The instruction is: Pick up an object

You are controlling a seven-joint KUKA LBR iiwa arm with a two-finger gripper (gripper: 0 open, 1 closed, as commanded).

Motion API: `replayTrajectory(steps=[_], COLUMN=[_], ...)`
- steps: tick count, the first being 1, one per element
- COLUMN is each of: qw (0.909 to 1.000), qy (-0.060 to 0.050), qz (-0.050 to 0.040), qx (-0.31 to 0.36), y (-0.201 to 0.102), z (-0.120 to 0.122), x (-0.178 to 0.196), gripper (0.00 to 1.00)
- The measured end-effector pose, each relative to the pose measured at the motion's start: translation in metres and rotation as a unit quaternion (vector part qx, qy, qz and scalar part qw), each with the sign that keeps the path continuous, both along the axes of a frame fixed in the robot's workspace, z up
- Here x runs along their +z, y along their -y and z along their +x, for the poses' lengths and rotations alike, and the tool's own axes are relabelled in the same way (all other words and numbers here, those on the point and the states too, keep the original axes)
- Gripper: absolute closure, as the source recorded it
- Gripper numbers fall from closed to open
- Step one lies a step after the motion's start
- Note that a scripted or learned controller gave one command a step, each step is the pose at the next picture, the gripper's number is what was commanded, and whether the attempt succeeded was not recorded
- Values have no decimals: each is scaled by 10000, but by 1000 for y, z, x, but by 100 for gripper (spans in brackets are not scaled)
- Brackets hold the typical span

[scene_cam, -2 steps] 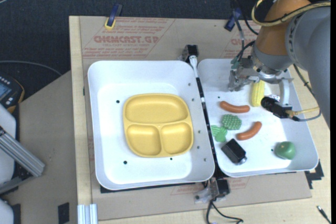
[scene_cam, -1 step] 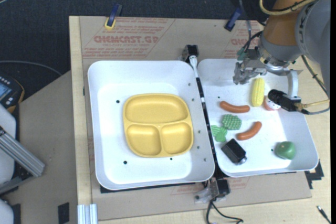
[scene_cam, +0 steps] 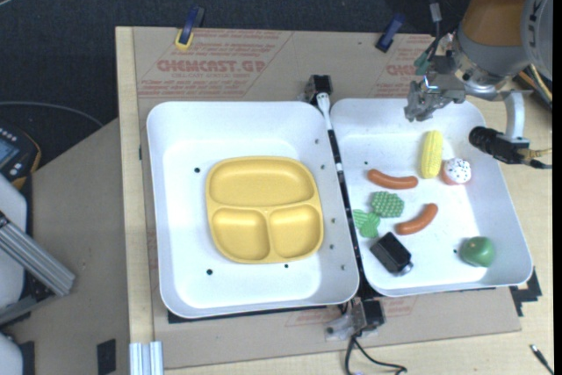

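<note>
**A:** Which step are you on?

**B:** The approach, I'd say. My arm (scene_cam: 505,4) comes in from the right and my gripper (scene_cam: 425,105) hangs over the far edge of the right bin (scene_cam: 505,215), above bare floor. Nothing sits between its tips; how far they're parted I cannot tell from up here.

**A:** And the left bin (scene_cam: 171,189)?

**B:** It bears a yellow divided tray (scene_cam: 263,208), too big for me. My pickings lie in the right bin: the corn cob (scene_cam: 430,154) is nearest, just toward the camera from my gripper. Next I must shift over it, line up across its narrow side and come down.

**A:** What's in the way?

**B:** A white speckled ball (scene_cam: 456,172) is just beside the cob, and a sausage (scene_cam: 392,181) lies close. Farther off: a second sausage (scene_cam: 415,219), a green leafy piece (scene_cam: 379,212), a black block (scene_cam: 391,253), a green fruit (scene_cam: 477,251).
</note>
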State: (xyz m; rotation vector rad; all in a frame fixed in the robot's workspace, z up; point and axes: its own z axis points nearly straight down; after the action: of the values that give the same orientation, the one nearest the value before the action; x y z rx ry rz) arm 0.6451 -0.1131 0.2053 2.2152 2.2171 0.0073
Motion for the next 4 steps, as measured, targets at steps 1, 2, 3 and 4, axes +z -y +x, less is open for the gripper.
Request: replayTrajectory(steps=[1,2,3,4], qw=[10000,10000,10000,10000], qy=[-14,-69,-63,-66], qz=[3,19,22,18], qx=[0,3,9,10], y=[0,-27,-61,-102], z=[1,-46,-83,-118], x=[22,15,27,29], gripper=[100,100,100,100])
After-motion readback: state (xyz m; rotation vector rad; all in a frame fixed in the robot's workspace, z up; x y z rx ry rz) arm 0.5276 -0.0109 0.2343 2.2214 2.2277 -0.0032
